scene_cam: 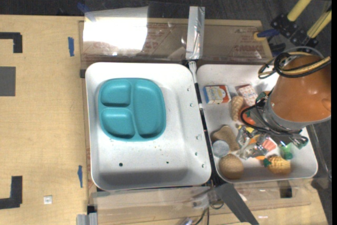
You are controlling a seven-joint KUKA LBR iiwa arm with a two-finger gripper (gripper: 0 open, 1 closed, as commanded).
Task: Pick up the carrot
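The right bin (310,166) holds a heap of toy food, and my gripper (246,145) is lowered into the middle of it. The arm's orange band (303,92) hangs over the bin's right half and hides part of the pile. A small orange piece that looks like the carrot (255,139) lies right against the gripper, mostly covered by it and by cables. Whether the gripper is touching or holding the carrot cannot be made out.
Around the gripper lie a tan roll (230,165), a tan cone shape (225,135), a corn cob (278,165), a green piece (286,153), a croissant (238,106) and two small cartons (216,93). The left bin (179,160) bears a teal divided plate (131,108).
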